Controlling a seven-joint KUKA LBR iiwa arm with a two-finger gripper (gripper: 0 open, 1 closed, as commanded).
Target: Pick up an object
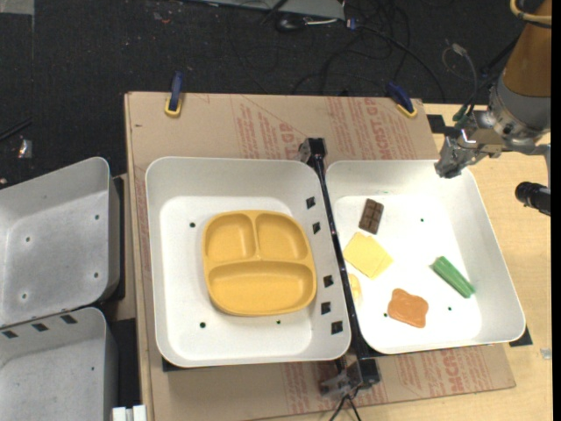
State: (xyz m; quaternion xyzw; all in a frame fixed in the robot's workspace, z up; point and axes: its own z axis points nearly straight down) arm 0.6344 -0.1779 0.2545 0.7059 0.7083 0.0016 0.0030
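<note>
Tabletop (237, 121) of brown board, clipped at the far edge by two clamps (174, 95), set on dark floor strewn with cables (368, 24). Two shallow white bins side by side: left bin (166, 200) bearing a yellow divided tray (259, 262), right bin (491, 261) bearing four small pieces. Spare white bins (53, 235) off to the left. Bare white floor in the right bin's far half and along its right wall.

Claw (450, 167) poised at the right bin's far rim, near its far right corner; grip state impossible to tell, nothing visible between the fingers. Brown block (372, 216) nearest, yellow slab (367, 254) just beyond it, green stick (452, 276) and orange piece (408, 308) well apart toward the near wall.
</note>
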